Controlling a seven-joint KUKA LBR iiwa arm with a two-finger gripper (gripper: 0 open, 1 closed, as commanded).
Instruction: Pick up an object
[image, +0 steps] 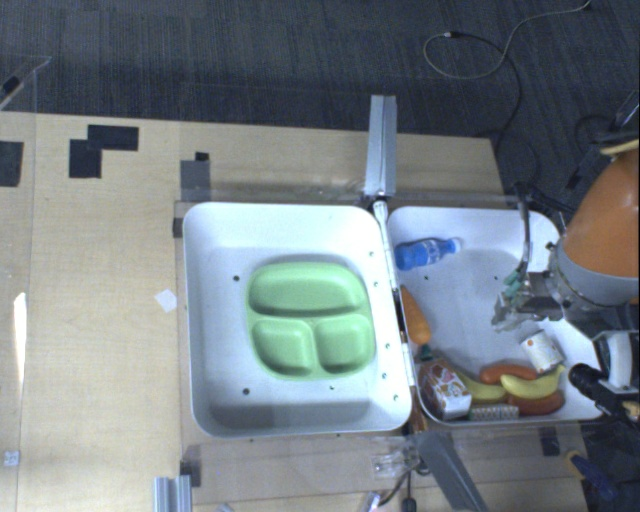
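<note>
Partly hidden at the right edge, the arm (605, 235) shows little more than its orange band and grey wrist, and the rest of it is cut off by the frame. The claw (518, 305) hangs low over the right bin (470, 215), a small blurred cluster of metal and green parts, and I cannot tell whether it is spread or closed, nor whether anything sits in it. Just beside it, toward the near right, lies a small white cylinder (543, 350) whose label is too small to read. A blue bottle (424, 251) lies on its side near the bin's far left corner, well apart from the claw. An orange object (415, 320) rests against the left wall, half tucked under the rim. Along the near wall, objects crowd together: a banana (530, 382) lying across a red sausage-like piece (540, 403), a second yellow piece (485, 391) partly covered, and a packet (446, 389) with a dark printed face. The left bin (215, 400) holds a green divided tray (308, 317) with three compartments. Both bins sit on the pale wooden table (90, 320).
</note>
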